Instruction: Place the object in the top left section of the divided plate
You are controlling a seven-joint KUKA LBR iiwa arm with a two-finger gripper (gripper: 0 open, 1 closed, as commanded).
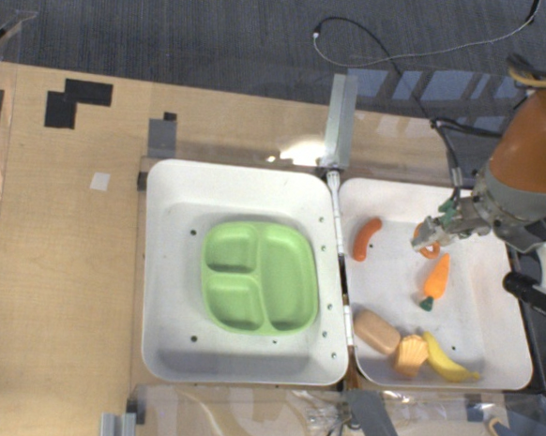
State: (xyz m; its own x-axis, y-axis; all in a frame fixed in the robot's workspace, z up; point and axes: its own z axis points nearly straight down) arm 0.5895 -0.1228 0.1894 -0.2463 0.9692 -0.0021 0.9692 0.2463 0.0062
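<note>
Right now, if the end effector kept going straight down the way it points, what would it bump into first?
Probably the toy carrot. The end effector hangs over the right bin with the carrot's top just below its tip. Depth is hard to judge from above, so it might touch bare bin floor beside it instead.

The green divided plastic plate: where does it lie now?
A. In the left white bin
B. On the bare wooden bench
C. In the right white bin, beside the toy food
A: the green divided plastic plate lies in the middle of the left white bin, with nothing on it.
</note>
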